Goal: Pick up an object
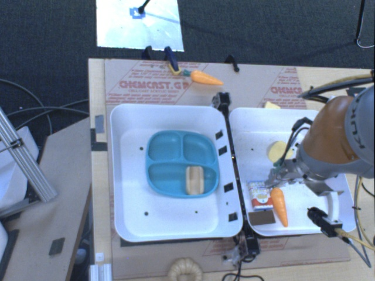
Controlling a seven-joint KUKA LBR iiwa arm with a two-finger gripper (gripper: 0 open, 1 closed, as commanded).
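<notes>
Inspection of the bench finds the grey arm with its orange band reaching into the right-hand shallow white bin, the two-finger gripper low over a cluster of items near that bin's front. Whether the gripper is open or closed cannot be told from this angle, and nothing is visibly held. The likeliest target, an orange plastic toy carrot, lies on the bin floor just below the gripper, touching or just beside a small red-and-white printed packet, with a dark brown flat rectangular block close in front. A pale yellow round disc sits behind, partly screened by the arm. In the left-hand white bin rests a blue divided plastic plate carrying a tan bread-like slab; a second orange carrot lies outside on the board. Risks: the crowding may cause a closing grasp to catch the packet's edge instead, or nudge the tapered carrot aside so it slips free.
</notes>
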